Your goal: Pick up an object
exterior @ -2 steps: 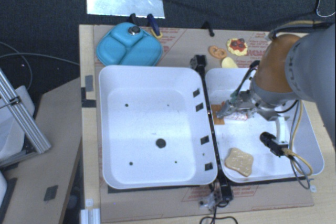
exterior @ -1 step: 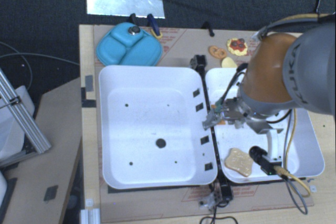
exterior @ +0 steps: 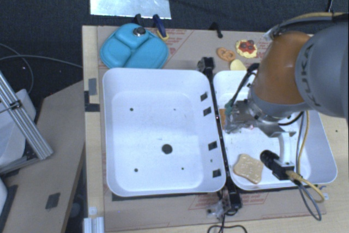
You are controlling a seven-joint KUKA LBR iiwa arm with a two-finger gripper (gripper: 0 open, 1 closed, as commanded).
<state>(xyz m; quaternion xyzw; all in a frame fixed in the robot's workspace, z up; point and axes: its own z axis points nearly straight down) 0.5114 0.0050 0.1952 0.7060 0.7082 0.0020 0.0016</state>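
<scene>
One toast slice (exterior: 248,168), below pincer (exterior: 233,120)

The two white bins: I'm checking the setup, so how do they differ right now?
The left bin sits in open view, holding one small dark round spot; the right bin is partly covered by the arm and holds a tan toast-like piece. The end effector hangs over the right bin, not the left. Both are shallow and white.

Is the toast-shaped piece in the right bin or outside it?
In. The toast piece lies flat on the right bin floor near its front rim, apart from the gripper.
</scene>
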